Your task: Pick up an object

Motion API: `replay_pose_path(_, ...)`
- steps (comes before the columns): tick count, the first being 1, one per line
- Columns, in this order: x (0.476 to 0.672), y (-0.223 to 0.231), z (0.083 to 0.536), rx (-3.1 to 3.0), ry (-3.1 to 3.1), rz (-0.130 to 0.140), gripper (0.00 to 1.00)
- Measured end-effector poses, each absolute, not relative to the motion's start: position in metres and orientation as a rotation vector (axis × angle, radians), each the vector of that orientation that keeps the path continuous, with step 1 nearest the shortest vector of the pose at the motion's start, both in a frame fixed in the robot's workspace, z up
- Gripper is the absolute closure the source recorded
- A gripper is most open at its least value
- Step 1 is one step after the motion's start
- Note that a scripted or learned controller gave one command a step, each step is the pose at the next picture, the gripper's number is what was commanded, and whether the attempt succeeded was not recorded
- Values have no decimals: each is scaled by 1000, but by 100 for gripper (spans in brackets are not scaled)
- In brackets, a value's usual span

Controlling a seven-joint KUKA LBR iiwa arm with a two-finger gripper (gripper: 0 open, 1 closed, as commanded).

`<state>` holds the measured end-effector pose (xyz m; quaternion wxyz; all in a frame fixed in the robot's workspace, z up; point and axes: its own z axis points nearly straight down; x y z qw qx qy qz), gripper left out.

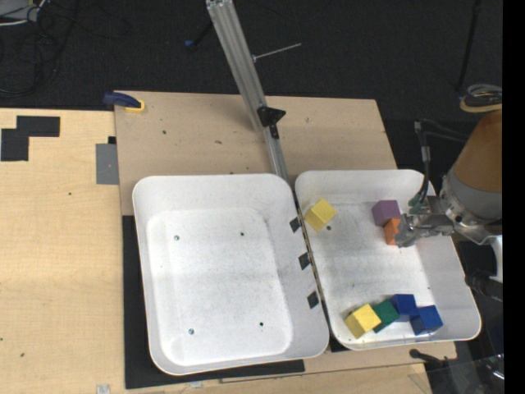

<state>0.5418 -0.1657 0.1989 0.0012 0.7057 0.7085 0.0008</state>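
Pale wood bench carries two white bins; in the right bin the pincer, its spread unreadable, hangs by the orange block, and should settle squarely astride it before squeezing.

Pale wooden bench against dark carpeted floor.
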Motion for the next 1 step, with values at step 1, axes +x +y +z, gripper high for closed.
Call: replay_pose_path(1,544,-106,197,2220,2230,0,100)
